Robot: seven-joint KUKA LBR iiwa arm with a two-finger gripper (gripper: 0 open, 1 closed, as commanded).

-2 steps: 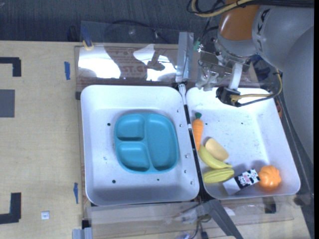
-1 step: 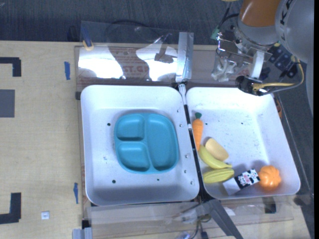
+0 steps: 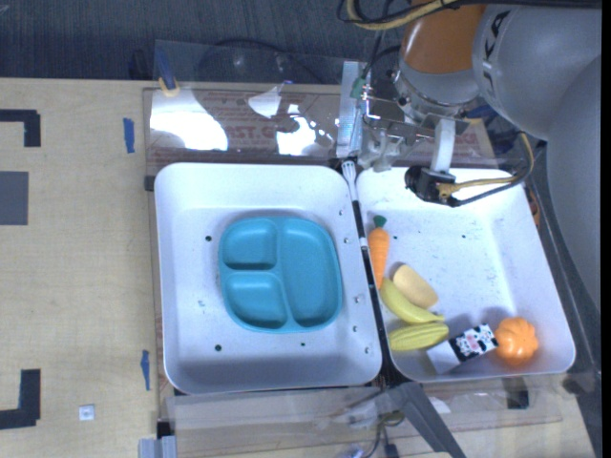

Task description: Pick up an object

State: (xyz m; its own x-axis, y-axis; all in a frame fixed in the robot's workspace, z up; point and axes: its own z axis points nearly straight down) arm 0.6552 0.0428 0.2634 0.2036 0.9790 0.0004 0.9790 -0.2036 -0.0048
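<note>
My gripper hangs over the far left corner of the right bin, under the orange wrist band. Its fingers stand open with nothing between them. Nearer the camera in that bin lie an orange carrot along the left wall, a yellow banana, a pale yellow piece and a yellow-green fruit. A small black and white object and an orange pumpkin-like fruit lie at the front right. The gripper is well apart from all of them, with the carrot nearest.
The left bin holds a blue divided plate. A ridge between the bins runs beside the carrot. Yellow and black cables trail from the wrist over the right bin's far side. Clear plastic lies behind the bins.
</note>
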